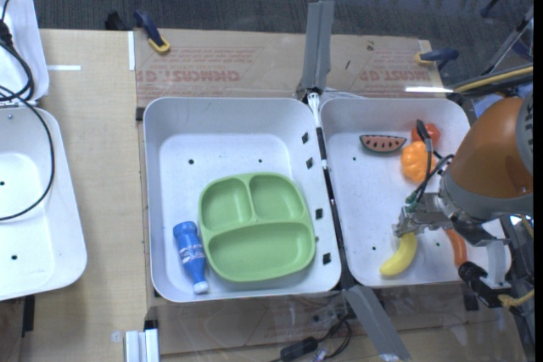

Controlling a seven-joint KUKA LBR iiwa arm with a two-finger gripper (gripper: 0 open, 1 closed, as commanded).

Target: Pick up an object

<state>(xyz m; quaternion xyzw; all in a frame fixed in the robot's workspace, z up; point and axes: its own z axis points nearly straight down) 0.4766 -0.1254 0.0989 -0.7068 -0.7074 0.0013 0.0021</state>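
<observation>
Your gripper [409, 225] is low in the right bin [356, 182], right at the upper end of the banana [400, 257], which lies near the bin's near wall, tilted, with its lower tip pointing toward the near-left. From this slanted view you cannot tell whether the gripper is closed on the banana or only touching its top; the arm's wrist covers most of it, so treat the grasp as unproven.

You are at the grasp step, by my reading: the approach looks finished and the lift has not begun, since the banana rests flat on the bin floor.

Other things in the same bin sit well apart from the banana: a watermelon slice [382, 143] toward the far side, an orange pepper [414, 161] to its right, and a red piece [458, 248] partly hidden under the arm on the right. The left bin [170, 182] holds a green tray [254, 226] and a blue bottle [190, 254] just beside it.

Your next move calls for a firm close across the banana's narrow end, then a straight, slow lift. That end is curved and smooth, so it may well slip or swing out; watch that the fruit leaves the floor with the arm.
</observation>
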